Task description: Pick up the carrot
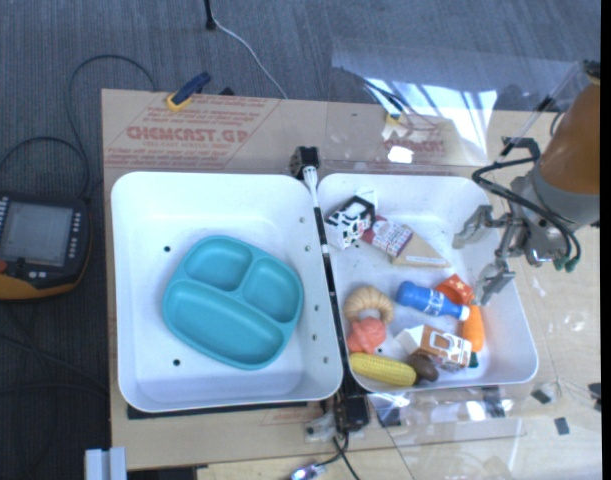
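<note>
The carrot (pixel 474 327) is a short orange stick lying upright-ish near the right wall of the right bin (pixel 425 190), between a blue bottle (pixel 429 301) and the bin's edge. A red-orange piece (pixel 454 289) touches its upper end. My gripper (pixel 485 253) hangs above the right side of this bin, just up and right of the carrot. Its fingers (pixel 471 228) are spread open and hold nothing.
The right bin also holds a bagel (pixel 369 303), a corn cob (pixel 382 369), a peach-coloured piece (pixel 364 337), a small box (pixel 446 347), a cow-patterned item (pixel 350 220) and a pink packet (pixel 391 237). A teal divided plate (pixel 235 300) lies in the left bin (pixel 145 208).
</note>
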`<state>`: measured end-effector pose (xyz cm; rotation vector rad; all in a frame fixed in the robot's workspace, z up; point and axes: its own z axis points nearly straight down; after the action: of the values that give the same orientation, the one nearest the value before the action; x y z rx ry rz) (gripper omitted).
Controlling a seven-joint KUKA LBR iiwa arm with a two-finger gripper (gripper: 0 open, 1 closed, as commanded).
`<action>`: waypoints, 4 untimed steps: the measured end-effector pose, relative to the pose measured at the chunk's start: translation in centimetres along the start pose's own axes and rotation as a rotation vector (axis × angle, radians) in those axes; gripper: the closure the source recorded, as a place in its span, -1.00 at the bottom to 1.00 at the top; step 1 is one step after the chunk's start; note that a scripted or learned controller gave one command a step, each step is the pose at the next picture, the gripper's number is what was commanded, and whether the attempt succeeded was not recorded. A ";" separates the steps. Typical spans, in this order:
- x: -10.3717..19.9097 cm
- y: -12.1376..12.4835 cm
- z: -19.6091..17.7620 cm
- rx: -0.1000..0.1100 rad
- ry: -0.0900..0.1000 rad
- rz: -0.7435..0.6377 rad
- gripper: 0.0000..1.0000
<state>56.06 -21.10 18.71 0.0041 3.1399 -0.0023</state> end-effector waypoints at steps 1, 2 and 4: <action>1.6 -1.3 9.5 0.003 -0.009 -0.068 -1.00; 6.6 -1.1 9.5 0.006 -0.019 -0.274 -1.00; 6.4 -0.9 8.4 0.008 -0.020 -0.277 -1.00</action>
<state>49.71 -21.99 10.28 -0.4265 3.0905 -0.0148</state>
